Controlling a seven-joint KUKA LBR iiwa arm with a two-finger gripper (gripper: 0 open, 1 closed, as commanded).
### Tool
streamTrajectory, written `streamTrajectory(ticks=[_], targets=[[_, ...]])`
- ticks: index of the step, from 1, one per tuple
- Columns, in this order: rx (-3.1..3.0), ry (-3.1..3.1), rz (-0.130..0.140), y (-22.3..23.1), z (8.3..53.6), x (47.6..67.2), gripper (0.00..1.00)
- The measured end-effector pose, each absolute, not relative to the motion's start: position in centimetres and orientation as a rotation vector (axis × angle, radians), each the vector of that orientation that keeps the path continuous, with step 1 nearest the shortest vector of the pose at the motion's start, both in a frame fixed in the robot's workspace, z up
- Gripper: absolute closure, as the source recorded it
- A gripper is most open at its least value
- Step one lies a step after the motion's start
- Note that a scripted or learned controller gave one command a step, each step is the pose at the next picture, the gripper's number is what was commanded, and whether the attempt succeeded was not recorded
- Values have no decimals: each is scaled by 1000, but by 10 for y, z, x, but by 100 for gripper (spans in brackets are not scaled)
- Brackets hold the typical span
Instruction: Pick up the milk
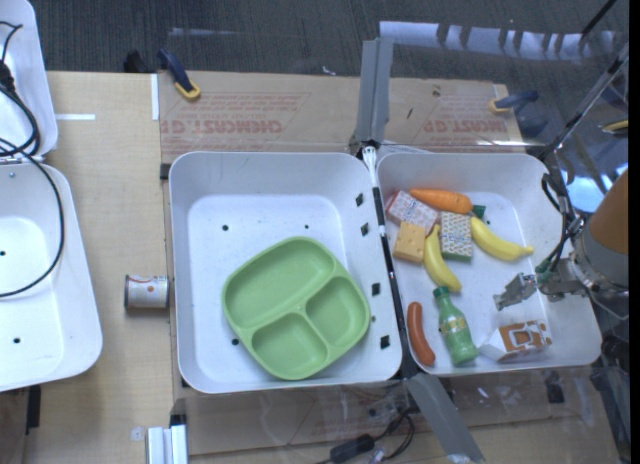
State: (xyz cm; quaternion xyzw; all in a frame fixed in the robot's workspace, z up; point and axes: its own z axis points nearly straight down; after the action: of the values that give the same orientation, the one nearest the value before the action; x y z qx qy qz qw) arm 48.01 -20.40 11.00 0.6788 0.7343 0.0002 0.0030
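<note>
The milk is a small white carton with an orange label. It lies on its side near the front right corner of the right bin. My gripper hangs just behind and slightly left of the carton, reaching in from the right over the bin's right wall. There is a small gap between them, and nothing is visibly held in the gripper.
The right bin also holds a green bottle, a hot dog, two bananas, a carrot, a cheese block and small boxes. In the left bin lies a green divided plate.
</note>
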Motion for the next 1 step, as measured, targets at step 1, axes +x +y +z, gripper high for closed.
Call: streamTrajectory(ticks=[1], targets=[[1644,2684,3,-220,90,478,0]])
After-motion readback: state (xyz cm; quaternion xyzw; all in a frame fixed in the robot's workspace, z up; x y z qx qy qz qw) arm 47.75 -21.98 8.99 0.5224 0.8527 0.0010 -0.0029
